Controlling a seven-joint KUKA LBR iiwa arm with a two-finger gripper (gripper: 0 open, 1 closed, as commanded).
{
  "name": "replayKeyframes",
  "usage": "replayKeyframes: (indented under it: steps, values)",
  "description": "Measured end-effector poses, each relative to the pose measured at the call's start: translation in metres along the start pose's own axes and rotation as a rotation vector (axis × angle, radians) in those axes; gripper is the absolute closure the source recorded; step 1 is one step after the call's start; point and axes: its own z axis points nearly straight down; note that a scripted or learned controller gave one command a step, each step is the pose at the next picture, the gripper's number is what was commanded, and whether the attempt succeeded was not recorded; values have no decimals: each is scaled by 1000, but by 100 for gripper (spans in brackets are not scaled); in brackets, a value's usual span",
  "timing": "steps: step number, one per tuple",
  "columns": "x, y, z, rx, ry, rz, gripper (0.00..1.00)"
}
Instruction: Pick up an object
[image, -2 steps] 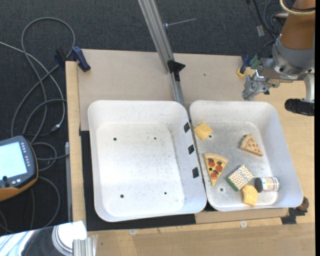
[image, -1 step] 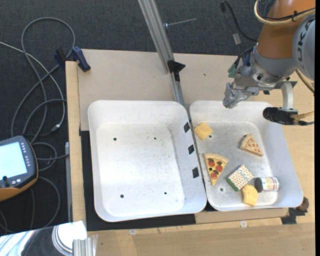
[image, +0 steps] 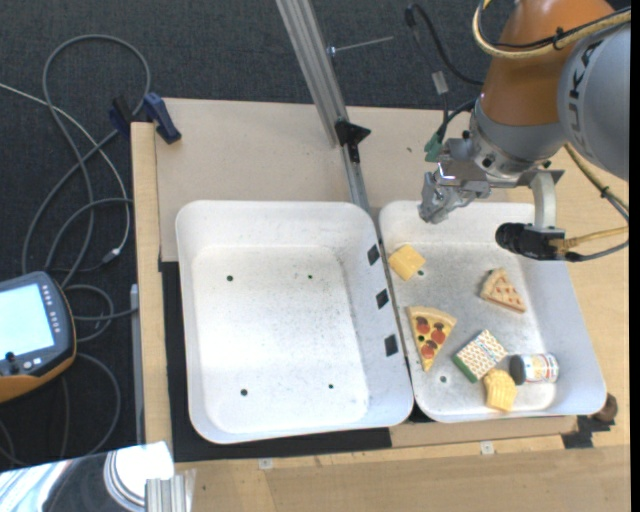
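Gripper (image: 437, 207) of the grey arm hangs over the far-left corner of the right bin (image: 585, 330); whether its fingers stand open or closed cannot be told, and nothing is seen between them. Nearest candidate is the yellow cheese-like block (image: 406, 262), lying just beside the gripper near the bin's left wall. It looks like a light, stiff toy with smooth faces, judged best taken across its two flat sides.

Count, right bin:
- yellow blocks, two (second (image: 500, 390) at the near edge)
- pizza slices, two ( (image: 431, 333), (image: 503, 291))
- patterned box (image: 480, 354), one
- small can (image: 536, 368), one, lying on its side and likely to roll

Left bin (image: 200, 240) sits alongside on the desk (image: 250, 160).
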Motion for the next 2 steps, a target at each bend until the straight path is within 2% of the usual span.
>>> replayKeyframes:
  steps: [1,2]
  values:
    - [54,-10,-5,0,0,-1,100]
    - [109,-26,13,3,-1,-1,100]
